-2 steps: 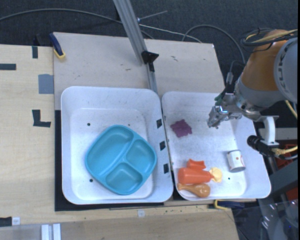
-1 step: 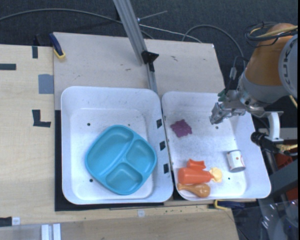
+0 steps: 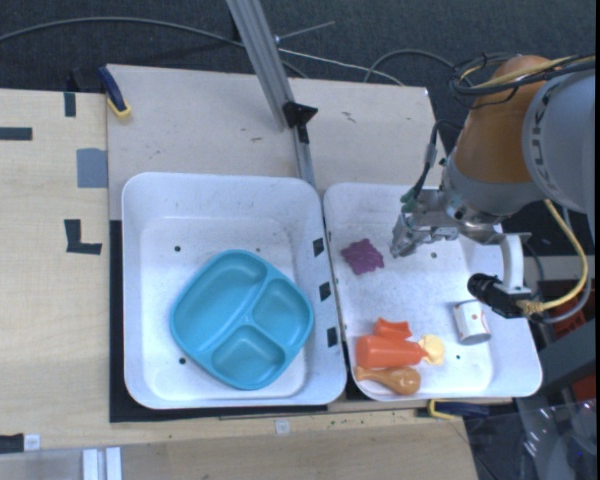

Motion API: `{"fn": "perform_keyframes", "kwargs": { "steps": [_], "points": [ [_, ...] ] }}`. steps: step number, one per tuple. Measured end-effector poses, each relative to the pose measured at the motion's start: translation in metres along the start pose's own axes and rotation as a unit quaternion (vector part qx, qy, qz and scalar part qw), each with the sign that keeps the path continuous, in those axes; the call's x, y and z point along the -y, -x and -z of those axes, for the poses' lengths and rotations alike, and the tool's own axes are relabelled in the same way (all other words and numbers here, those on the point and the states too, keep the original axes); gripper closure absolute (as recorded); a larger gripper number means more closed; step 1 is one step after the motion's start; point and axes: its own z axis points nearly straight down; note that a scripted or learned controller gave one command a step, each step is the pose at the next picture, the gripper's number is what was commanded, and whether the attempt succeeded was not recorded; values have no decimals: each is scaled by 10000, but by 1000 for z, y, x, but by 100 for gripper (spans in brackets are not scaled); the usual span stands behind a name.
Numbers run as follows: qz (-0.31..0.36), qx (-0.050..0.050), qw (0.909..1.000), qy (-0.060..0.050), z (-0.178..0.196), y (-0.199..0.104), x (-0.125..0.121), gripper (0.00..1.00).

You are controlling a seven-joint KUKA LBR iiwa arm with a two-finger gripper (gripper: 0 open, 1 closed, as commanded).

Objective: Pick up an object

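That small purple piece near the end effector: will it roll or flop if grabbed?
The purple piece looks lumpy and low, so it probably won't roll. It seems small and likely light, so a nudge from the end effector may slide it across the smooth bin. Stiffness can't be judged.

Purple piece (image 3: 362, 257): I see it small and crumpled-looking, lying flat in the right bin's upper left part.
Orange toy (image 3: 385, 348): lying near the front wall, beside a tan piece (image 3: 391, 378) and a yellow bit (image 3: 433, 348).
White cylinder (image 3: 469, 321): on its side, right part.
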Motion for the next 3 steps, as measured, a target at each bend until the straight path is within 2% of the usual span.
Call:
{"fn": "perform_keyframes", "kwargs": {
  "steps": [2, 3],
  "points": [
    [11, -4, 10000, -8, -11, -106, 20, 100],
    [12, -4, 10000, 1, 3, -150, 35, 100]
  ]
}}
